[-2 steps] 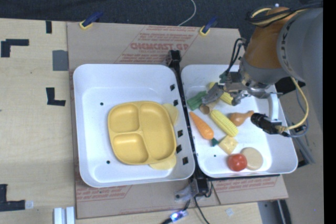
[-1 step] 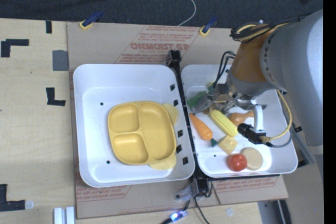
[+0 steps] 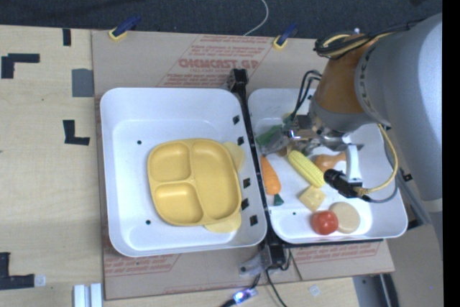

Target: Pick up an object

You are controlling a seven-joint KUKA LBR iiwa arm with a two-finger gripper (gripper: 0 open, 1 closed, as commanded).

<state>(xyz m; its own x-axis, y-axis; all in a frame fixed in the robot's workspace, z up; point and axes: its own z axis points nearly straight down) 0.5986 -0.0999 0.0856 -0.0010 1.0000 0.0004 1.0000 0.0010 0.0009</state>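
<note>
Over the right bin (image 3: 388,226), the hand (image 3: 310,141) is positioned at 11 o'clock of the corn cob (image 3: 306,167); its opening cannot be told. Approach is judged underway; descent onto the cob is required.

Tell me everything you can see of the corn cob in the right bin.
The corn cob is a yellow, ridged toy that looks like plastic. It lies flat and slanted, upper left to lower right, in the right bin, just below the end effector. A yellow cheese wedge sits by its lower end, a carrot to its left.
</note>
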